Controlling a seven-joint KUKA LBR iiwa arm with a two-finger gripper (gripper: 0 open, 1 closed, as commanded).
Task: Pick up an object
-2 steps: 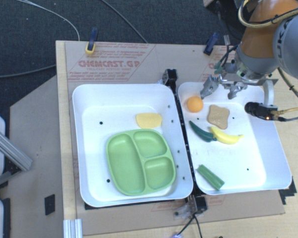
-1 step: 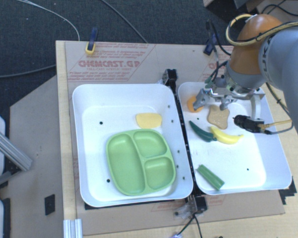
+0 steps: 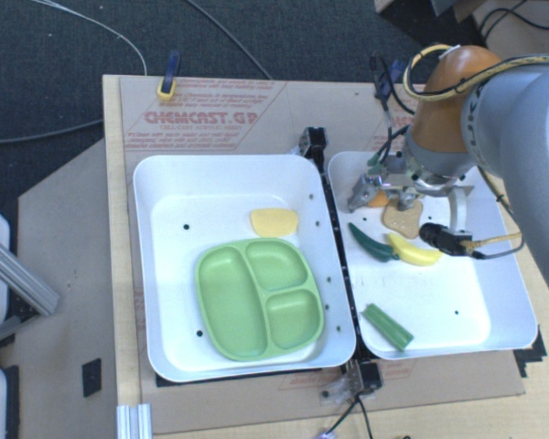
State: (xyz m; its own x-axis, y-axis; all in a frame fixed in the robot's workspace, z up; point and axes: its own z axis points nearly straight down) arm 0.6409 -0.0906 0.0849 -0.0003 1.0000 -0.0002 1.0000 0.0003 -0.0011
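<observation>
Two white bins on a tabletop (image 3: 128, 245).
Claw (image 3: 398, 199) hangs over a tan piece (image 3: 402, 219) in the right bin (image 3: 494, 309), probably lining up; its opening is unclear.

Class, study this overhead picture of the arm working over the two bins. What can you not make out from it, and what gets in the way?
1. Gripper, camera view: the wrist above covers the fingers, so open or shut is unclear.
2. Tan object under the gripper: partly covered, its kind and whether it is gripped are unclear.
3. Orange piece beside it: mostly hidden by the gripper.
4. Right bin: its far end lies behind the arm.
</observation>
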